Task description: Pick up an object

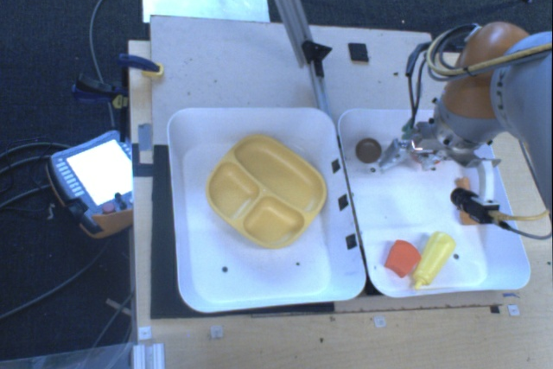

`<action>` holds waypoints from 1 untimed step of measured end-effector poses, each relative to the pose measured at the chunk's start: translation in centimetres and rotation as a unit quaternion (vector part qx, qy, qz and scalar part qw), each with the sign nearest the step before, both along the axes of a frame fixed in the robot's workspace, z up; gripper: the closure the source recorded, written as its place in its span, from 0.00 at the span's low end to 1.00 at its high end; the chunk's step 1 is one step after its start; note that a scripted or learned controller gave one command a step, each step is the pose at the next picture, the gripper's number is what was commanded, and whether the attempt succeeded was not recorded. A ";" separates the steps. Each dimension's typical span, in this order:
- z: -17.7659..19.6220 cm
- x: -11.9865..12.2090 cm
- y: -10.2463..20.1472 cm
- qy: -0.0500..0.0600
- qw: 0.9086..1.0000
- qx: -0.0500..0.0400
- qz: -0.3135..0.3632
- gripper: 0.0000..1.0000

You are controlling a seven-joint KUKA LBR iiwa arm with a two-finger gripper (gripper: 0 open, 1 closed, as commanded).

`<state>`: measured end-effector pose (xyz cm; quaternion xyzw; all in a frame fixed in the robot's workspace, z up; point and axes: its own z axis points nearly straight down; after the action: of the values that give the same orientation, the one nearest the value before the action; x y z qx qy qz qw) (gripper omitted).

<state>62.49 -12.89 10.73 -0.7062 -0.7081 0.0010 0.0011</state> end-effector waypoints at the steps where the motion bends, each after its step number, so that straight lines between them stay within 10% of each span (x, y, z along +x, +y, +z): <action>1: 1.5 0.2 0.0 -0.004 1.000 -0.001 0.001 1.00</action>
<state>62.74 -12.93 12.27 -0.7057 -0.7085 -0.0014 -0.0021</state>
